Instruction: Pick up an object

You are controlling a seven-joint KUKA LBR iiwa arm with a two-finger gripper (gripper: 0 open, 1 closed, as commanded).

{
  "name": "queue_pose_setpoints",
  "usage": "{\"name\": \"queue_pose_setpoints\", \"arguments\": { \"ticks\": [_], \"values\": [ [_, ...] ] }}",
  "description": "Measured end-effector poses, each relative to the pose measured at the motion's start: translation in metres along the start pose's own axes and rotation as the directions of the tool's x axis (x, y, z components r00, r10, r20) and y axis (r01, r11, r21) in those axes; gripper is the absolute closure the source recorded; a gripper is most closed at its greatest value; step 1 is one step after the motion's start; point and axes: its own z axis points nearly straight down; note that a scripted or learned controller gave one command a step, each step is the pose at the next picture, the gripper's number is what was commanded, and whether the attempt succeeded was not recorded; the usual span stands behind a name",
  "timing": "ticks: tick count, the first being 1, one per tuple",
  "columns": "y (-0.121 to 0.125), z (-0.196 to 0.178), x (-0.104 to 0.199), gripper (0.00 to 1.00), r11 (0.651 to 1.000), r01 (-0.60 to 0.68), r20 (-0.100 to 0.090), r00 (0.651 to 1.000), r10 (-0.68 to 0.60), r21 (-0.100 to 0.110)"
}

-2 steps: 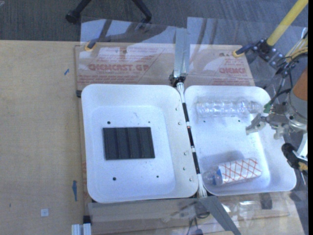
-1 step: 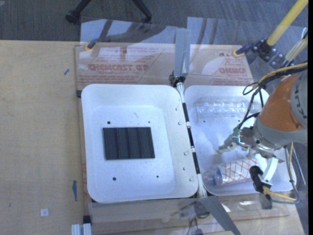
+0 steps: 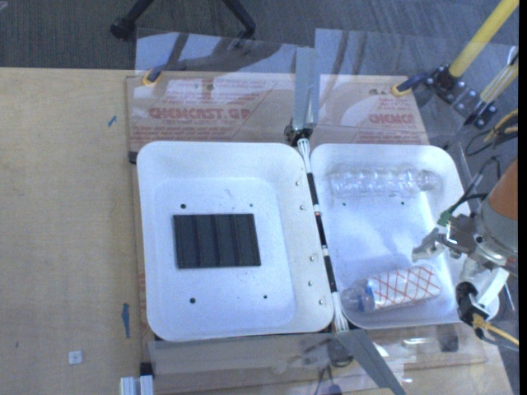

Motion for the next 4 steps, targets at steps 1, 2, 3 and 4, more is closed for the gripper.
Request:
{"name": "queue_pose_setpoints", "arguments": {
  "ticks": [1, 2, 3, 4],
  "values": [
    [-0.004, 0.038, 0.069, 0.00, 0.992, 0.124, -0.001, 0.992, -0.124, -0.007],
    [0.004, 0.004, 0.013, 0.00, 0.999, -0.048, 0.000, 0.999, 0.048, 0.001],
    [-0.019, 0.034, 0.050, 0.00, 0.995, 0.096, 0.009, 0.995, -0.096, -0.025],
    [-0.019, 0.025, 0.049, 1.00, 0.995, 0.093, 0.009, 0.996, -0.093, -0.024]
  ]
}}
